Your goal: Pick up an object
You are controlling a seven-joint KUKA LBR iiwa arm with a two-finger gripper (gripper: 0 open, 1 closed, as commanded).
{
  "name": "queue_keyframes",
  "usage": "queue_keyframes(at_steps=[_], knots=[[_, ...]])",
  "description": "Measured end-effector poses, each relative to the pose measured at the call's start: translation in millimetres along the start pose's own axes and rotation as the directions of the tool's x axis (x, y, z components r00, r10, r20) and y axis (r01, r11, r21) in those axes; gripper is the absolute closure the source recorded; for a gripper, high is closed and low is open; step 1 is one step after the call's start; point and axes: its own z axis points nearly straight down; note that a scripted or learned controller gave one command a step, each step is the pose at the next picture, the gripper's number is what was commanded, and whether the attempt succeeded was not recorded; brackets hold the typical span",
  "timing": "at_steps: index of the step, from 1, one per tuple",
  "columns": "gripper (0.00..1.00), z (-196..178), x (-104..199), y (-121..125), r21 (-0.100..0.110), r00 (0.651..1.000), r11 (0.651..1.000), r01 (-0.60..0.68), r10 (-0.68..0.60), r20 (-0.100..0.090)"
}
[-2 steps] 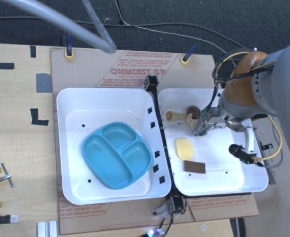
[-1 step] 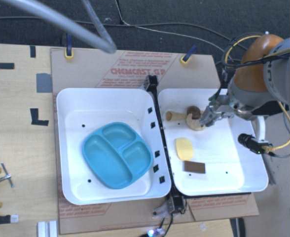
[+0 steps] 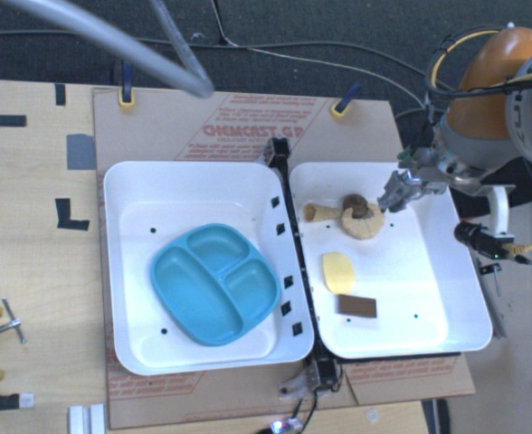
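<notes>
mushroom (image 3: 355, 215) lies in the right bin (image 3: 447, 269) beside the gripper (image 3: 394, 193), and i cannot tell its grip.

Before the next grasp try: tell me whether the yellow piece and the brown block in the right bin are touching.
Apart. The camera view shows a strip of white bin floor between the yellow piece and the brown block below it.

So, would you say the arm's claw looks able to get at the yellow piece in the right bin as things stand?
Probably yes. The yellow piece lies flat and uncovered, apart from the brown block below it, and the claw hovers nearby over the same bin.
</notes>
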Motion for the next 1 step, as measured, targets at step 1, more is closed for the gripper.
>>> queue_keyframes(at_steps=[1], knots=[[1.00,-17.3,0.4,0.4,0.003,1.000,1.000,-0.001,0.001,-0.001]])
